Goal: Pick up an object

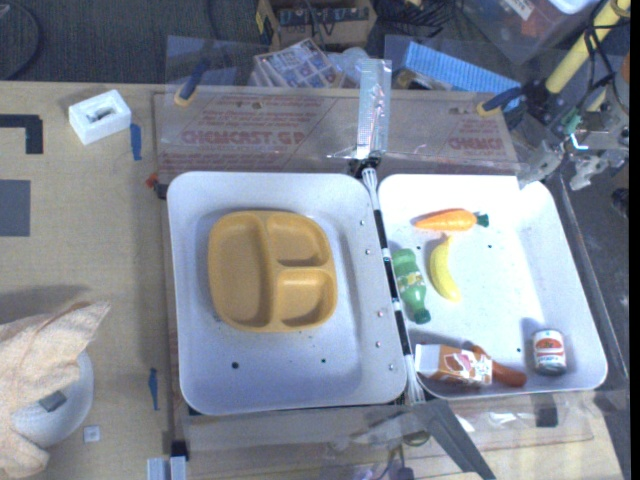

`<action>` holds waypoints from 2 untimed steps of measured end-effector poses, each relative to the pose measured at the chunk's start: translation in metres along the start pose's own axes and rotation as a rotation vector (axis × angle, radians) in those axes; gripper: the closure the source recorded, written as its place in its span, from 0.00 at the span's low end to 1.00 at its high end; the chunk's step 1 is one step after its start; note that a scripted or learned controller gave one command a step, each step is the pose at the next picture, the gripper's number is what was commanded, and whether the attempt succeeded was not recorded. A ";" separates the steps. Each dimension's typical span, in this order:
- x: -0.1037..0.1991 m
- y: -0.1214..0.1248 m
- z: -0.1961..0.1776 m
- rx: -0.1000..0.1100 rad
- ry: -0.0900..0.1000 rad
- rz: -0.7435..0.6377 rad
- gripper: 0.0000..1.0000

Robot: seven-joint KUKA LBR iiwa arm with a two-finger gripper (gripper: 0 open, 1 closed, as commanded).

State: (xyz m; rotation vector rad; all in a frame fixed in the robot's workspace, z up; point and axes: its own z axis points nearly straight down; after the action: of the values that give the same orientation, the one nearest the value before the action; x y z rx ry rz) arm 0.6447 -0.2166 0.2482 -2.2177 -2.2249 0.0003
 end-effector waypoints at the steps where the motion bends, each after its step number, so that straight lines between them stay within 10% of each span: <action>1: 0.038 0.022 0.123 0.001 0.000 -0.173 0.00; 2: 0.111 -0.001 0.161 -0.005 -0.001 -0.184 0.00</action>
State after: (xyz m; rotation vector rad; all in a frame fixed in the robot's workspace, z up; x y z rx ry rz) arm 0.6429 -0.1057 0.0874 -2.0064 -2.4229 -0.0045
